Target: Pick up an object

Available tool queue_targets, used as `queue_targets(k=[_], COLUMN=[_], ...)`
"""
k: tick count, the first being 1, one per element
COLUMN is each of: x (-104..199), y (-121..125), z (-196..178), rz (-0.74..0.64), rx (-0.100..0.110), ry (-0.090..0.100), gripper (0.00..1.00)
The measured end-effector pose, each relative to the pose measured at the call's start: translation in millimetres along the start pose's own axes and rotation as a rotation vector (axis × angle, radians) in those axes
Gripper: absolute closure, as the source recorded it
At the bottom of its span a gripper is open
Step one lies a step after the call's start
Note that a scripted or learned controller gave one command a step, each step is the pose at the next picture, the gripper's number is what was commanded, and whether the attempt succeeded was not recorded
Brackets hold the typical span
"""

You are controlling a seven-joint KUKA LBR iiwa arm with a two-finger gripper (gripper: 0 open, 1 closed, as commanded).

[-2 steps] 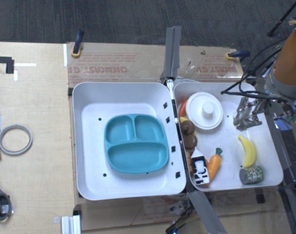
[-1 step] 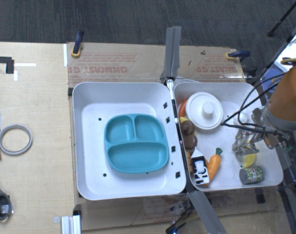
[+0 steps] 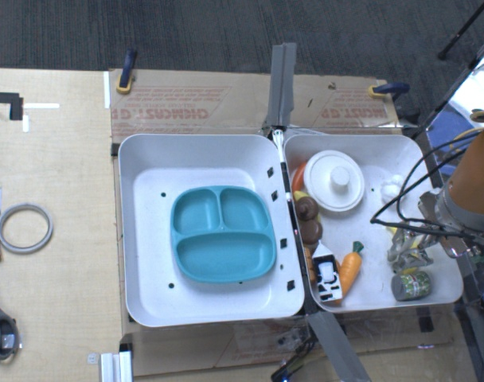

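Two shallow white bins sit side by side; the right white bin (image 3: 377,153) holds the clutter and the grey arm's two-finger gripper (image 3: 407,245) is low at its right side, so this looks like the approach or grasp step of a pick. Whether the gripper is spread or closed cannot be told; cables and glare hide it. Directly under it is a crumpled shiny wrapper (image 3: 403,251), and just below that lies a small green-labelled can (image 3: 411,285) on its side. An orange toy carrot (image 3: 350,267) lies left, a white domed lid (image 3: 337,181) up-left. Next move likely needs closing on the wrapper or can, then lifting straight up.
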State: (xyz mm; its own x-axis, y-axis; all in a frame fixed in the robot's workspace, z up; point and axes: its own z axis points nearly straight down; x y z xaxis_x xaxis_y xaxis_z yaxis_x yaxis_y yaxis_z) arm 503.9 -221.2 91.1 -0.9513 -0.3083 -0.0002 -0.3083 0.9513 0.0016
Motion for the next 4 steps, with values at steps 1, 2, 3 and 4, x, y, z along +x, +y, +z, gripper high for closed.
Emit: queue_targets(k=[1,2,3,4], x=[-28.3,-25.9,-68.6,-19.8], y=[53.5,69.3,77.9,96.1], z=[-33.2,0.5,-0.3,-3.0], rz=[-0.040,-0.130,-0.063,-0.190], rx=[0.001,0.000,0.001,0.009], ry=[-0.003,0.000,-0.003,-0.012], gripper=[1.00,1.00,1.00,1.00])
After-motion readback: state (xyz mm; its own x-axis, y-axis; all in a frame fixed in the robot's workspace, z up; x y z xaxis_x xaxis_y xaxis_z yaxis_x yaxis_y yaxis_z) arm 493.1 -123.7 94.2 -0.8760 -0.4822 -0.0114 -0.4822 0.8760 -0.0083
